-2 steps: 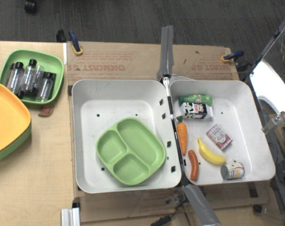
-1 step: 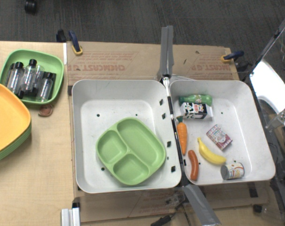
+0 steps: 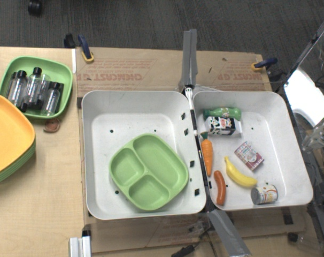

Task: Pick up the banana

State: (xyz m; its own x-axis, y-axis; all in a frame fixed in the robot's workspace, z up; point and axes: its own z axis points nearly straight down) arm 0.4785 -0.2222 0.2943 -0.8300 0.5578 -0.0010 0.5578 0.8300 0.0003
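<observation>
Currently we see the yellow, curved banana (image 3: 240,174) lying at 5 o'clock in the right bin (image 3: 290,143); gripper state we cannot tell.

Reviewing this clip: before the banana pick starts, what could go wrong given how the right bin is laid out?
1. The banana lies crowded: the can sits right by its lower end and the pink packet just above, so descending fingers may hit either.
2. The hot dog lies close on its left; a slightly off grasp might take that instead.
</observation>
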